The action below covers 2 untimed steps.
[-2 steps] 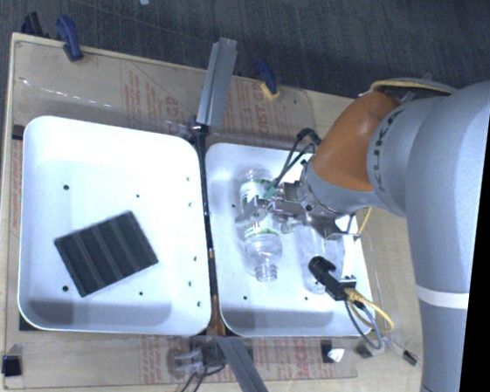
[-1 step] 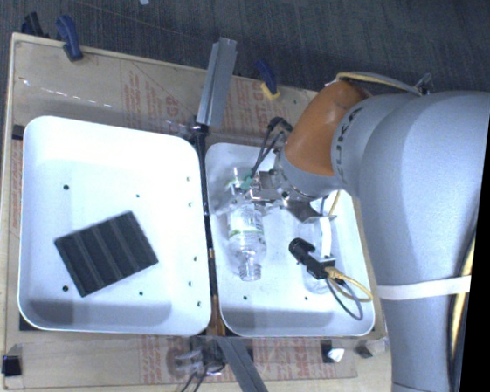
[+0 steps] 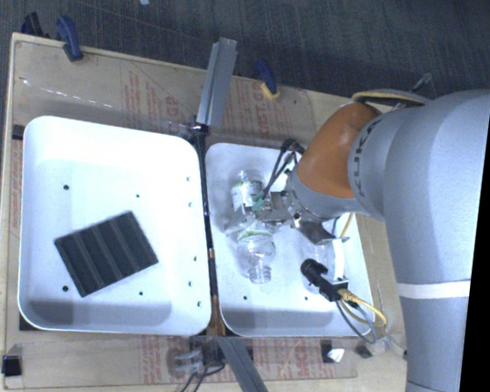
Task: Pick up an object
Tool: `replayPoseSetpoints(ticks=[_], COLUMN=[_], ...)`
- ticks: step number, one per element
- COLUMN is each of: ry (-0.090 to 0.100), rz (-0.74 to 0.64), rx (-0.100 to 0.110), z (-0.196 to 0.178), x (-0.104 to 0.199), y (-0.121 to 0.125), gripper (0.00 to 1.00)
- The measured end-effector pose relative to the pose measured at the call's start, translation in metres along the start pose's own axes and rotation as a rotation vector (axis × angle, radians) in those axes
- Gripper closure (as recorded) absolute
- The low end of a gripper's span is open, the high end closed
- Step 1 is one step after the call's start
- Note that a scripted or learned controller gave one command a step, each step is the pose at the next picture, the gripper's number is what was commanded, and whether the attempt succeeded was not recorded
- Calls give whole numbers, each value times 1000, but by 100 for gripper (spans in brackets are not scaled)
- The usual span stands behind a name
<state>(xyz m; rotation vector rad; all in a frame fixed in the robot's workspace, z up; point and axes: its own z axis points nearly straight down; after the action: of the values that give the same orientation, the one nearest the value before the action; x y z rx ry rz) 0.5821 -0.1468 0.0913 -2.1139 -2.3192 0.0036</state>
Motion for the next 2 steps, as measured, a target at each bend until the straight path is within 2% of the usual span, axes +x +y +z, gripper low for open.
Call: replayPoseSetpoints(ticks=[1, 2], ry=[-5, -3], rz=[-44, -49], rx=[-6, -6], z=[-2, -13], x=[25, 26], y=[58, 59], gripper=[0, 100])
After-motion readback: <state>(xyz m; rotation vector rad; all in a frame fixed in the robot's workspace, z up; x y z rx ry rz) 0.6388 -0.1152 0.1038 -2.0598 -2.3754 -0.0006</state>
